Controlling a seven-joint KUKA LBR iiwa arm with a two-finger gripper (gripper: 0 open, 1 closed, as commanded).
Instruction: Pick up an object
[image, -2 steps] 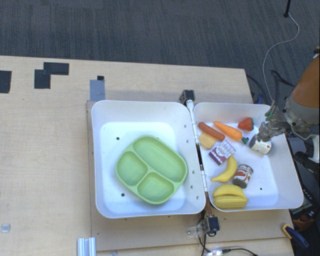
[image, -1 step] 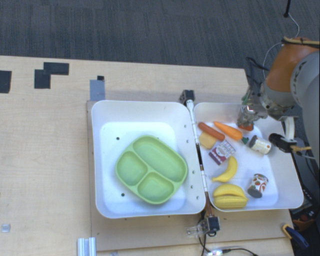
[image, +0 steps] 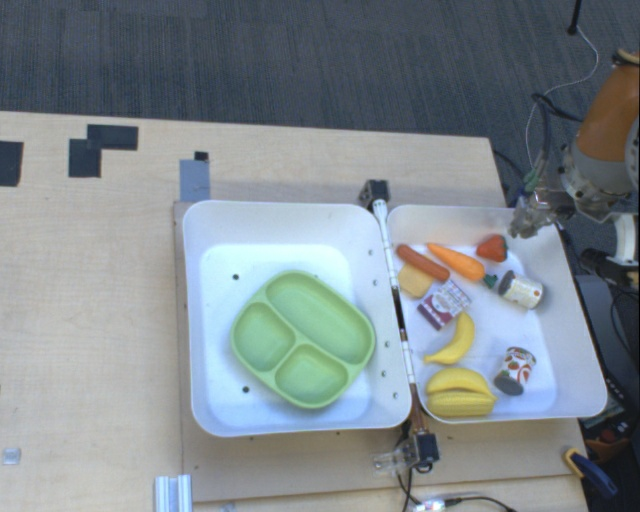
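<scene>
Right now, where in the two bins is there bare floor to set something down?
Left bin: bare floor rings the green divided plate, widest along its far and left walls. Right bin: crowded from hot dog and carrot down to the bananas; bare strips lie beside the right wall and around the small can.

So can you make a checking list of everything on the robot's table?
Surface: wooden bench bearing left bin and right bin.
Job's things: in right bin, carrot, sausage, strawberry, banana, lemon, small packet, two little cans.
Clutter: green divided plate in left bin.
Grippers: gripper above right bin's far corner, touching nothing.
Cables: black wires beside arm.
Surroundings: grey carpet.
</scene>
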